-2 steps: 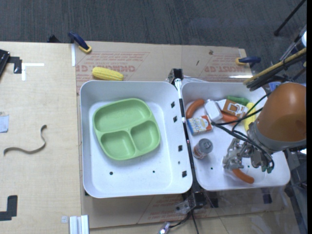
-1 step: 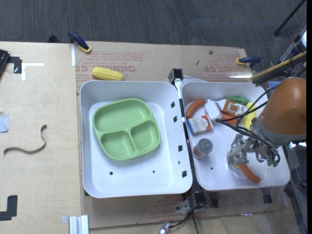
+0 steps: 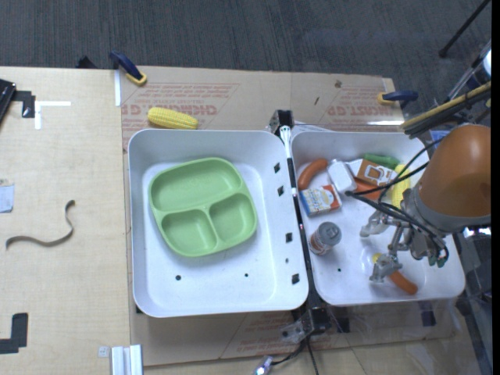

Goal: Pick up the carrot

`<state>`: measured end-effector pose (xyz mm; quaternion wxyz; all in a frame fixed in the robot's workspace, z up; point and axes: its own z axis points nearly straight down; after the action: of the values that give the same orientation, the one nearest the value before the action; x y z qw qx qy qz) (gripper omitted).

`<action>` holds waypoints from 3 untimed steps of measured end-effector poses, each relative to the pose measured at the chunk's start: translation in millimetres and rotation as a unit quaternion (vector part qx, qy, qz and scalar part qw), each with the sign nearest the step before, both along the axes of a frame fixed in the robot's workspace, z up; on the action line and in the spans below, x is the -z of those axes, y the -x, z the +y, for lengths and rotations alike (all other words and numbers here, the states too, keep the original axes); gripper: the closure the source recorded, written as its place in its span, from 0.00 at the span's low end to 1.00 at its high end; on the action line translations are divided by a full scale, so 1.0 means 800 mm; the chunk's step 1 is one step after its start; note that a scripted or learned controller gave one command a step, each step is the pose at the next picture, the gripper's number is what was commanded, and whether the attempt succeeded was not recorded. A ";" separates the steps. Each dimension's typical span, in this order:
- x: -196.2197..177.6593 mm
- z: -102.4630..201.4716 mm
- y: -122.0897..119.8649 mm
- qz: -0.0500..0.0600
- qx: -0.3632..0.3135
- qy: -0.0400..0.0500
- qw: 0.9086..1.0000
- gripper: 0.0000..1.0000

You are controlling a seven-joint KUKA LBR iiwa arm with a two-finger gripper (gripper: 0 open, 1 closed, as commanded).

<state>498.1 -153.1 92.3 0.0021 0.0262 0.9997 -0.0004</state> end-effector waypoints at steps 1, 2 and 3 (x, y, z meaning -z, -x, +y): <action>0.001 0.078 0.025 0.002 0.058 -0.001 0.998 0.00; 0.000 0.034 -0.035 0.000 0.265 0.000 0.964 0.00; 0.000 -0.021 -0.095 -0.001 0.456 0.000 0.890 0.00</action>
<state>574.4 -169.9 92.4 0.0022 0.4796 0.8775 -0.0010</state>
